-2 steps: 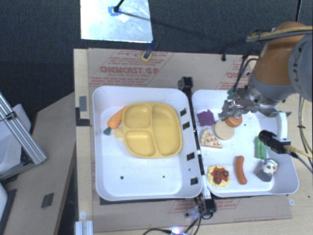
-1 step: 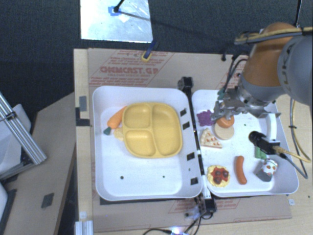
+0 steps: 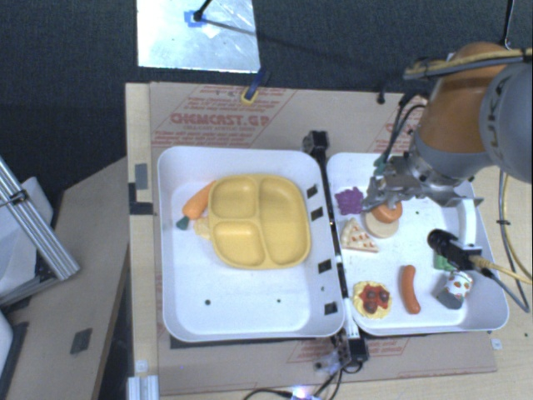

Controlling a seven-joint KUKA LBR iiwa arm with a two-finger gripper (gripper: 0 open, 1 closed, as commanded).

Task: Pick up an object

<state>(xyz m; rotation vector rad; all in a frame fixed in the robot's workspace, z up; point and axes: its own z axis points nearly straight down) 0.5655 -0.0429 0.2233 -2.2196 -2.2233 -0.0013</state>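
My gripper [image 3: 383, 197] hangs low over the back middle of the right bin [image 3: 491, 311], right above a round orange and white toy [image 3: 386, 217]. Whether it touches the toy is unclear. Next to it on the left lie a purple bunch of grapes [image 3: 350, 199] and a pizza slice [image 3: 359, 239]. Nearer the front are a red sausage [image 3: 408, 289], a small round pizza [image 3: 372, 299] and a grey and white toy [image 3: 455, 289].
The left bin [image 3: 179, 307] holds a yellow divided plate [image 3: 254, 222] with an orange carrot [image 3: 196, 201] at its left edge. A black divider [image 3: 327, 223] runs between the bins. The grey arm [image 3: 466, 115] comes in over the right bin's back right.
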